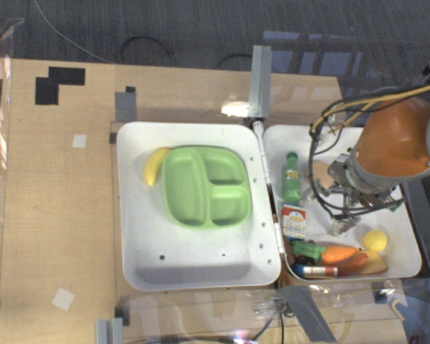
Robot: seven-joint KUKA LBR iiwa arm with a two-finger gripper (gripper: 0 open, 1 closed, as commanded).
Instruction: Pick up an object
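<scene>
Looking down at a slant on a pale wooden bench (50,213), the camera is showing two shallow white bins sitting side by side. The left white bin (140,264) is holding a light green plastic plate with three compartments (204,186), lying flat near the bin's middle, and a yellow banana (155,165) resting just beside the plate's upper left edge, seemingly touching it.

The right white bin (408,260) is holding the smaller objects. A green plastic bottle (292,178) is lying along the bin's left side, lengthwise toward the far wall. Just below it a small white and red carton (294,221) is lying flat. Along the near wall a cluster is crowding together — a dark green vegetable-shaped toy (307,249), an orange carrot-shaped toy (342,255) beside it, and a red marker-like stick (319,270) under them against the wall. A round yellow lemon-like ball (375,241) is sitting just right of the carrot.

The grey arm with its orange band (394,142) is reaching in from the right and hanging over the right bin, with black and yellow cables looping around the wrist. The gripper (342,226) is pointing down between the carton and the yellow ball, just above the carrot — whether its fingers are spread or closed cannot be told from here, and nothing is visibly caught between them.
</scene>
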